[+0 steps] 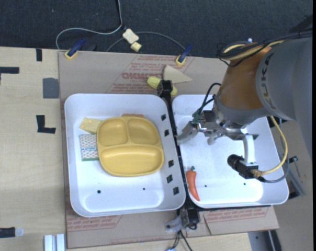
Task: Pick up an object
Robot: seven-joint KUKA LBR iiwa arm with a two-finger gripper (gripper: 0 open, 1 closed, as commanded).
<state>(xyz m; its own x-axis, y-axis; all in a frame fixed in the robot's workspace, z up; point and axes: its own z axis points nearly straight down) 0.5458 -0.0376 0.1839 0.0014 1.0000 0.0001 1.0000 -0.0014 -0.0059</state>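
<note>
Crowding left bin (74, 192), yellow tray (130, 145), carrot (192, 184) right

The arm (289, 72) is a thick, rounded grey cylinder with a broad orange band (241, 88) just above the wrist. Below the band sits a cluster of grey and silver metal parts, from which a white bracket (248, 145) leads to a small black cylindrical piece (239, 165). Thin black and yellow cables (275, 161) loop around the wrist.
</note>
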